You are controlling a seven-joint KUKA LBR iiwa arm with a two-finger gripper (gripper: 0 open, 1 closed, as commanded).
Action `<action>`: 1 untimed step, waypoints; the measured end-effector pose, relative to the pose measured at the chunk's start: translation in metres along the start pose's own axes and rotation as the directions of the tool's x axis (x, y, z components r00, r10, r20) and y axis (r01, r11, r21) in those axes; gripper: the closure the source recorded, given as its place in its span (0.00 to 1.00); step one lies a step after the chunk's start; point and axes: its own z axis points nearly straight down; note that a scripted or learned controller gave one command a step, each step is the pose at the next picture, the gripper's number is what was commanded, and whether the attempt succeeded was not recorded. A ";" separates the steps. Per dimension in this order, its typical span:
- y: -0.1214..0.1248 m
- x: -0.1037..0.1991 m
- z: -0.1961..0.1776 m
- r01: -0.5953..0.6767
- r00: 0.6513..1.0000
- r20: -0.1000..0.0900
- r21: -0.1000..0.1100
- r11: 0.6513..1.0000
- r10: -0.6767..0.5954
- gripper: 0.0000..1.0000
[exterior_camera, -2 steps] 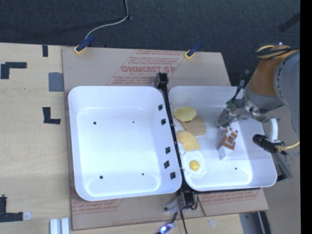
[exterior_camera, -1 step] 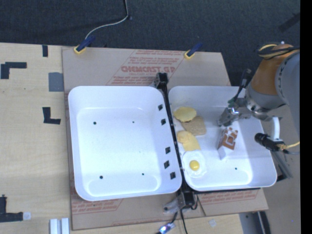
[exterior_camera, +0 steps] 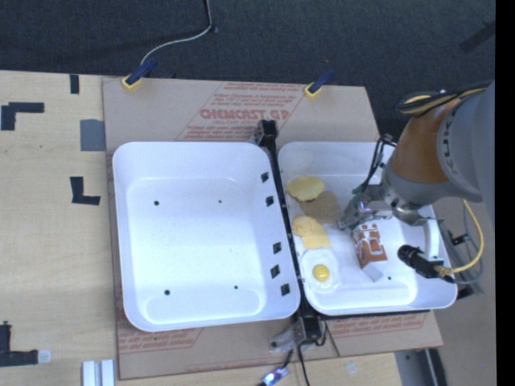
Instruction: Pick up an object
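The right bin (exterior_camera: 338,158) holds several toy foods. A yellow round piece (exterior_camera: 306,187) sits near its left wall, with a tan slice (exterior_camera: 322,207) just below it. A pale yellow piece (exterior_camera: 311,233) and a fried egg (exterior_camera: 320,273) lie lower along that wall. An orange-and-white carton (exterior_camera: 369,245) lies on its side in the middle right. My gripper (exterior_camera: 360,213) hangs low over the bin, just above the carton's top end and right of the tan slice. The wrist hides its fingertips.
The left bin (exterior_camera: 193,232) sits beside the right one, with a black clip strip (exterior_camera: 273,207) along the shared wall. Both rest on a cardboard sheet (exterior_camera: 233,111) held by two clamps. Cables trail at the arm's right.
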 end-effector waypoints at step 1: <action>-0.067 0.027 0.000 -0.004 1.000 0.000 -0.001 1.000 0.004 1.00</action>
